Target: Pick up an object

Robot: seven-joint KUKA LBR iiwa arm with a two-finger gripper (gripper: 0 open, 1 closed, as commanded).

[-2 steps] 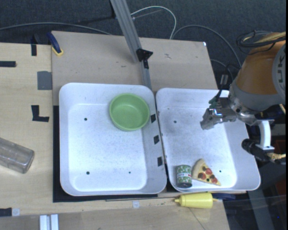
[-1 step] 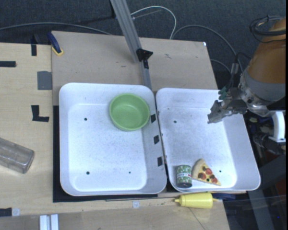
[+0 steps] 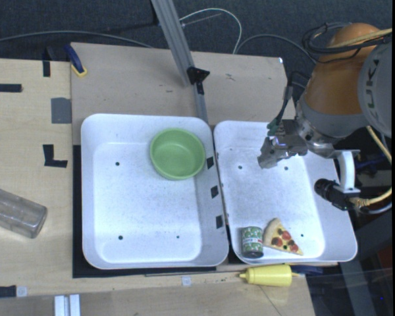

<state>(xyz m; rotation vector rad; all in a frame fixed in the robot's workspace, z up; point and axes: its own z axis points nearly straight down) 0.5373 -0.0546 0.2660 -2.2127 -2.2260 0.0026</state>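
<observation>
My gripper (image 3: 271, 157) hangs over the upper middle of the right bin (image 3: 296, 196), its dark fingers pointing down and left with nothing visible between them. A small green can (image 3: 252, 240) stands near the bin's front left corner. Right beside it lies a toy pizza slice (image 3: 281, 236). Both sit well below the gripper in the view. In the left bin (image 3: 118, 203), a green bowl (image 3: 178, 153) rests by the back right corner.
A yellow mustard bottle (image 3: 268, 276) lies on the bench just in front of the right bin. A clear plastic cylinder (image 3: 12, 210) lies far left. A grey pole (image 3: 178, 38) slants down to the bins' back edge.
</observation>
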